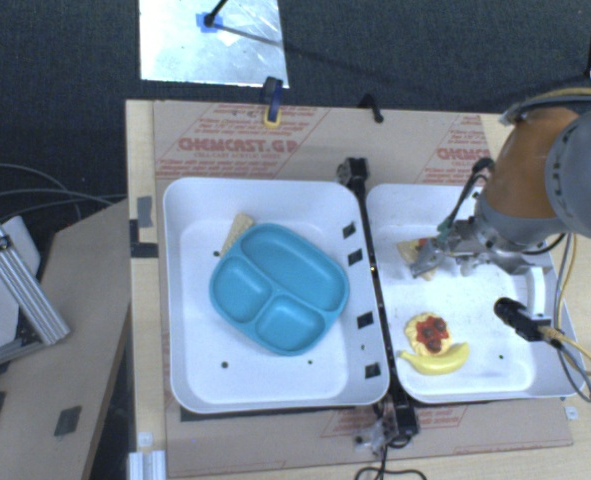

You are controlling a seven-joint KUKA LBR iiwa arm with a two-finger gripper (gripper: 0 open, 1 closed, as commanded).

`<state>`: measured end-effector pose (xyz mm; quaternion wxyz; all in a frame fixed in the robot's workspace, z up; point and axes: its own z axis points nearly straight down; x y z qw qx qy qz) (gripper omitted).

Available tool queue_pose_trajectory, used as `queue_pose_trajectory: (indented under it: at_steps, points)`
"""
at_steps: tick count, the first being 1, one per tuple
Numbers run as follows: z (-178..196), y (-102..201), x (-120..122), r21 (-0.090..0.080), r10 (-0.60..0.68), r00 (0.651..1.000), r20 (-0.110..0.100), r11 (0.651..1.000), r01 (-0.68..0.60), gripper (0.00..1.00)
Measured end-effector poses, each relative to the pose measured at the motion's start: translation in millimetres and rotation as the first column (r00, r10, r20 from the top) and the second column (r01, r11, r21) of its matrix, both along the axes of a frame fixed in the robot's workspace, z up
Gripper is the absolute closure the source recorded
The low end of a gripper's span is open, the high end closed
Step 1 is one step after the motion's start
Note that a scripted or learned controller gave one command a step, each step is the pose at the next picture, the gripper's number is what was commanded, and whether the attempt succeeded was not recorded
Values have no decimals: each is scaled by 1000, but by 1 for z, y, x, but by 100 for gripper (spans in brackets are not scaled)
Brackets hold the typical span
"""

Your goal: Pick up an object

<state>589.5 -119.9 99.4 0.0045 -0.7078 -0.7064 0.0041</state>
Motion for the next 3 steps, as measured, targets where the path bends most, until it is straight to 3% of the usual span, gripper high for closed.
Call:
queue_pose_trajectory:
  at_steps: [1,3]
  points:
    - [-17,34,-77,2,3,1000,6,1000,-3,0]
    - [-15,36,-103,0,3,1000,11,1000,-3,0]
